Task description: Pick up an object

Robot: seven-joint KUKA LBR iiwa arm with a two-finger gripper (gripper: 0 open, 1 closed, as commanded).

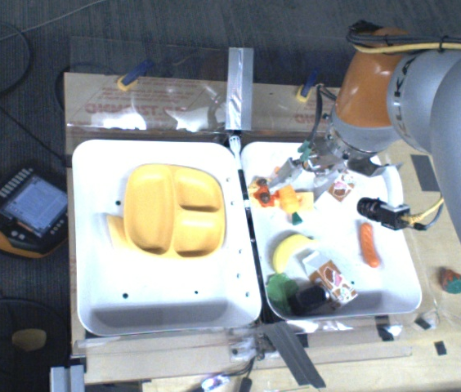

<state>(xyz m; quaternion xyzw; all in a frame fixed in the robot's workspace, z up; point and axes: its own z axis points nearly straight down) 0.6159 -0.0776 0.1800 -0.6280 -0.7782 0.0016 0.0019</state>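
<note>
Gripper (306,172) hangs low over the far end of the right bin (394,296), fingers spread with nothing visibly between them. Small orange pieces (284,196) lie just beside it; nearer along the bin sit a yellow ball (288,250) and a carrot (369,244). The left bin (100,300) holds 1 yellow tray (173,209).
</note>
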